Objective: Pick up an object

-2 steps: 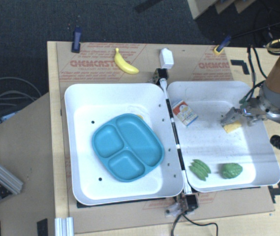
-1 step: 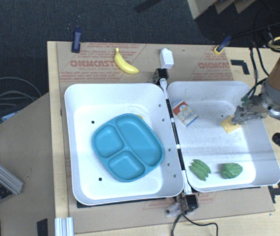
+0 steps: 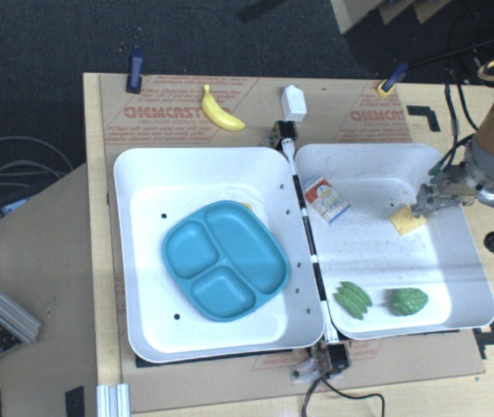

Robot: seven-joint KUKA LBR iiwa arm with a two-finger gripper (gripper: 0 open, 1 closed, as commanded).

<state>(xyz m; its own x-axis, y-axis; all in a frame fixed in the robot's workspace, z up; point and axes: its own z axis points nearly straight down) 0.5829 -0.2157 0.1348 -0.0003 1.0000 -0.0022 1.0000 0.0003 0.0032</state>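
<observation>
Here, the small pale-yellow wedge-shaped block [image 3: 407, 222], matte like foam or cheese, lies in the right shallow white plastic bin [image 3: 455, 320], toward its upper right, directly under and touching the tip of the grey metal two-finger gripper [image 3: 426, 200]. Whether the pincer is open or closed on it cannot be told; its tip is small and dark against the bin. Same bin: a red-and-white printed carton [image 3: 326, 200], flat, tilted, near the left wall; two bumpy green leafy toy vegetables [image 3: 352, 299] [image 3: 409, 301] side by side near the front. Left white bin [image 3: 134, 181] holds a smooth blue three-compartment plastic tray [image 3: 223, 259]. A yellow banana [image 3: 220, 112] lies on the cardboard bench [image 3: 177, 102] behind the bins.
</observation>
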